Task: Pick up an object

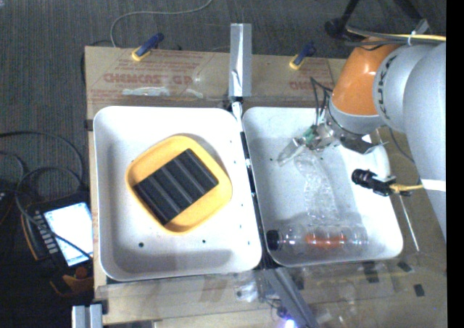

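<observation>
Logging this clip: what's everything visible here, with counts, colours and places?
left bin: one, white, bench left
right bin: one, white, bench right
ribbed block: one, yellow with black ribbed centre, middle of left bin
bottle: one, clear with black cap, lying along right bin's lower edge
plastic piece: one, clear, middle of right bin
clamps: two, blue and yellow, on cardboard's far edge
cardboard: one, brown with red print, beyond the bins
arm: one, grey with orange band, from right
end effector: one, over right bin's far part
</observation>
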